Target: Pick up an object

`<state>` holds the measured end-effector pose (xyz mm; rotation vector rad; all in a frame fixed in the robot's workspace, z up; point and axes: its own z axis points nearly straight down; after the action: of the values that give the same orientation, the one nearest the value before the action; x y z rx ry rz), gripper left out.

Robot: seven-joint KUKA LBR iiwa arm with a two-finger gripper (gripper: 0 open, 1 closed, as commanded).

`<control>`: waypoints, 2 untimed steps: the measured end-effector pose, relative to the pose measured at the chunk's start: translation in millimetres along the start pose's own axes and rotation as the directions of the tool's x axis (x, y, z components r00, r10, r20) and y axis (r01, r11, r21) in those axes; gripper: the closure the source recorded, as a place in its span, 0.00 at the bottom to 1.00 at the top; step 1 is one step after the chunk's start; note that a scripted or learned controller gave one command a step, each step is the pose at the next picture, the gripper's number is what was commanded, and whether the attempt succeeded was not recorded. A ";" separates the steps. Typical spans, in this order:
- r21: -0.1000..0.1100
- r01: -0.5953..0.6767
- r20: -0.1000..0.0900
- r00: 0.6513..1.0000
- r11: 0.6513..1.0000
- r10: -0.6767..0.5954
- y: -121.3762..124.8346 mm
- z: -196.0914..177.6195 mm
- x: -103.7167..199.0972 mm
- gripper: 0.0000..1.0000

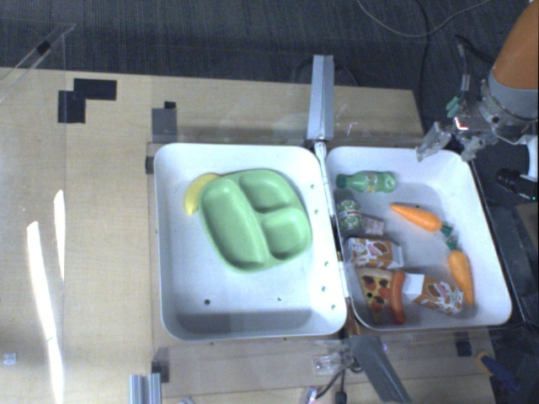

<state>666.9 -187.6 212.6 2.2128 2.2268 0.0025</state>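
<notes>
The snack packets' (371, 252) printing is too small to read. The jaws (449, 140) hang spread and empty over the right bin's (488, 251) far rim, with the green bottle (366, 182) lying nearer and to their left. Two smooth orange carrots (416, 216) sit right of the packets; a moulded green divided tray (255, 217) fills the left bin (181, 293).

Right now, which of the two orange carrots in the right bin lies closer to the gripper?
The upper orange carrot, lying across the bin's middle, is closer to the gripper; the other carrot lies lower, along the right wall.
</notes>
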 end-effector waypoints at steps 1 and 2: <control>-0.002 0.094 0.001 0.996 0.996 -0.094 -31.6 -26.3 9.0 0.00; 0.001 0.033 0.000 0.999 0.999 -0.033 -76.6 105.6 -10.9 0.00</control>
<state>590.7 -199.0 106.8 2.1764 2.2632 0.0015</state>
